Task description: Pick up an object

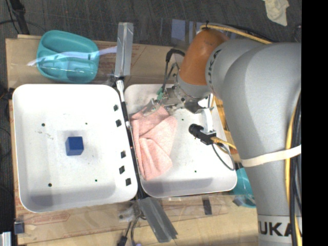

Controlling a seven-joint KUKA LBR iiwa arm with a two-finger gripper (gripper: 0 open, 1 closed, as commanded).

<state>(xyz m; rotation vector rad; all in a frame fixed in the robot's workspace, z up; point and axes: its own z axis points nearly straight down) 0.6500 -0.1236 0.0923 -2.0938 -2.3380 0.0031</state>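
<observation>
While the big grey arm [256, 91] reaches in from three o'clock, two white bins sit side by side on the bench [77, 214]. Up at about ten o'clock, past the bins, a teal plastic thing [66, 55] rests on the bench. Below it is the left bin [31, 137]. A small blue cube [75, 145] sits on its floor, a bit toward nine o'clock from the bin's middle, touching nothing else.

A dark strip with little black clips [123, 137] runs between the two bins.

Next comes the right bin [205, 173]. A pink cloth [154, 142] lies crumpled in it, bunched against the wall on the nine o'clock side. It stretches from the twelve o'clock end of the bin down toward six o'clock.

At the twelve o'clock end of that cloth is the gripper [165, 99], low in the bin, right at the cloth's top edge. Its metal tips are blurry and tangled with wires, so I cannot tell how wide it is or if it has hold of the cloth. The orange band [197, 58] sits just above it, toward one o'clock. A black part [201, 133] with a cable hangs over the bin's middle.
</observation>
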